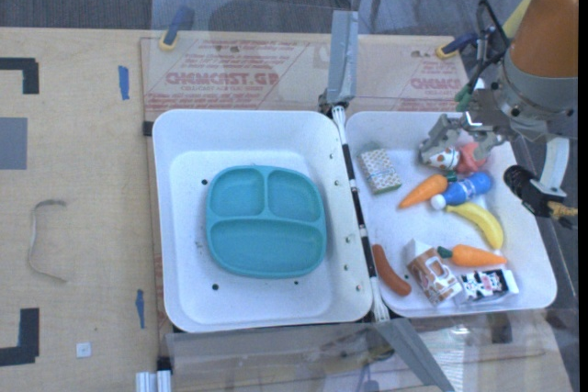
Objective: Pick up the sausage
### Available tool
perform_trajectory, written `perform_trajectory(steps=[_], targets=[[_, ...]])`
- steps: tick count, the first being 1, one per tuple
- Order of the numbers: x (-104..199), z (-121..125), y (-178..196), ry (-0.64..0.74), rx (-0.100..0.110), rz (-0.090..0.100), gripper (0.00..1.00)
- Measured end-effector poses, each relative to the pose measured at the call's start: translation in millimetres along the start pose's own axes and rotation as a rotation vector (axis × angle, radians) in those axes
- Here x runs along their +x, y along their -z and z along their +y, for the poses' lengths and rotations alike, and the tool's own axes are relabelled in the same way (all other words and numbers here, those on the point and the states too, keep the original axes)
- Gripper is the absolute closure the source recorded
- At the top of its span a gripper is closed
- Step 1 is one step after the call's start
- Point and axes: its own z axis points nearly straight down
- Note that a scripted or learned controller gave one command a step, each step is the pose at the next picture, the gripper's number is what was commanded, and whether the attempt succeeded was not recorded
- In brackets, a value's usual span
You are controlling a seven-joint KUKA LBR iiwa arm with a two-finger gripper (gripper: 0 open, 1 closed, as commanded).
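Observation:
The sausage (390,271) is a short reddish-brown link lying at the front left of the right bin (533,289), close to the wall between the bins. My gripper (453,144) hangs over the back of the right bin, well behind the sausage, just above a reddish toy (470,159). Its metal fingers point down and to the left, and nothing sits visibly between them.
The right bin also holds a patterned sachet (379,170), two carrots (423,191) (477,256), a blue bottle (467,190), a banana (481,223) and two small cartons (432,275) (484,285). A teal divided plate (266,222) lies in the left bin (184,197).

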Motion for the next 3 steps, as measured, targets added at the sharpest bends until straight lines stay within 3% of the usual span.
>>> perform_trajectory(steps=[1, 2, 3], targets=[[28.2, -93.7, -86.7, 0.044, -0.001, 0.000, 0.00], [70.1, -93.1, -86.1, 0.439, 0.000, 0.001, 0.00], [82.7, -92.9, -86.0, 0.464, -0.001, 0.000, 0.00]])
